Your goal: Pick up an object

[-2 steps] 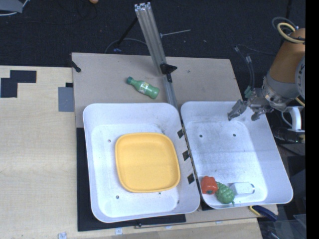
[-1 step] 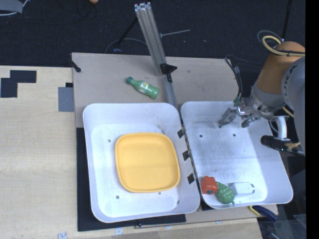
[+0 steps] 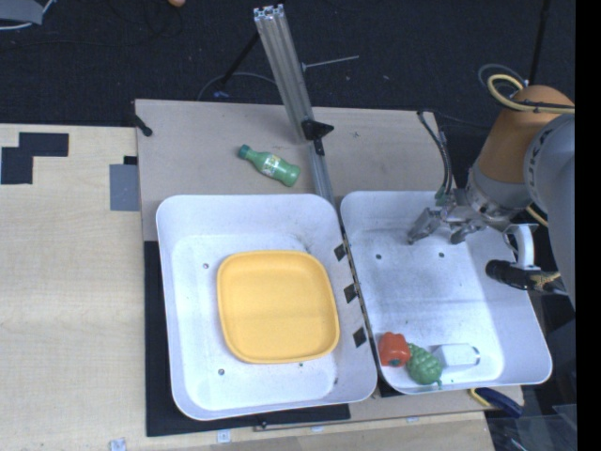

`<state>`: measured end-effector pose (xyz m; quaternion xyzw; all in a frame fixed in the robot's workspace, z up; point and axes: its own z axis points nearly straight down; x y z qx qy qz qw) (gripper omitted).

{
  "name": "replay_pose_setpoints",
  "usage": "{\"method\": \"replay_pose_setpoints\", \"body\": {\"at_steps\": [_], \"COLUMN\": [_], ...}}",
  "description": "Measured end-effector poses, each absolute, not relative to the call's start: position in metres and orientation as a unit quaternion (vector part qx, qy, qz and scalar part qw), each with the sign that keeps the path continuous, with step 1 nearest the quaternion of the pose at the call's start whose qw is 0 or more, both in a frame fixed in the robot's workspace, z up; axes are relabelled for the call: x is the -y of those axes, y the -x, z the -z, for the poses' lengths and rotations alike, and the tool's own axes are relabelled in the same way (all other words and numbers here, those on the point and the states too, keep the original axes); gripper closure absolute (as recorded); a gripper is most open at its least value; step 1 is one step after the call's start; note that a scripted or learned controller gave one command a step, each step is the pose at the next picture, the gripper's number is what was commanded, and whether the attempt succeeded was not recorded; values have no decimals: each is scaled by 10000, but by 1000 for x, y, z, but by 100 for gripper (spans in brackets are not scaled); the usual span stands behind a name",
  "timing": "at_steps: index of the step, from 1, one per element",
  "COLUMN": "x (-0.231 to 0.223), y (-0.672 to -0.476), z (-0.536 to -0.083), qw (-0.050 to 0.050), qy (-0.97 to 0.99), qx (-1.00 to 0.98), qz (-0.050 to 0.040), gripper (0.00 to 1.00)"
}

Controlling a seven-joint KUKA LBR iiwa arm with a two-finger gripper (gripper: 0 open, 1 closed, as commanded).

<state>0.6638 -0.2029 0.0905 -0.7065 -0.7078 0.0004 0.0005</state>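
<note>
Gripper (image 3: 439, 226) sits in the upper part of the right bin (image 3: 441, 289), right-center of the frame, fingers spread apart with nothing between them, tips pointing left and down toward the bin floor. Grey arm (image 3: 554, 172) with orange band (image 3: 512, 134) comes in from the right edge. Candidate objects lie well apart from the gripper, clustered at the lower edge of the right bin: a small red-orange piece (image 3: 393, 349), a green lumpy object (image 3: 423, 365) touching it on the right, and a white object (image 3: 457, 354) just beside the green one. Left bin (image 3: 188, 242) holds a yellow square plate (image 3: 277, 305), lying flat at center. A green bottle (image 3: 269, 165) lies on its side on the bench above the left bin, outside both bins, upper center of the frame.
</note>
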Motion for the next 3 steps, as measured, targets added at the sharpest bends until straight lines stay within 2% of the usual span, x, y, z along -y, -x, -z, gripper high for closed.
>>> {"method": "replay_pose_setpoints", "body": {"at_steps": [1,2,3], "x": [203,204,197], "y": [-664,-655,-663], "z": [-102,-154,-208], "qw": [-1,-20,-19], "qy": [7060,7074,7070], "qx": [7082,7068,7072], "qz": [-2,11,12], "gripper": [100,100,100]}}
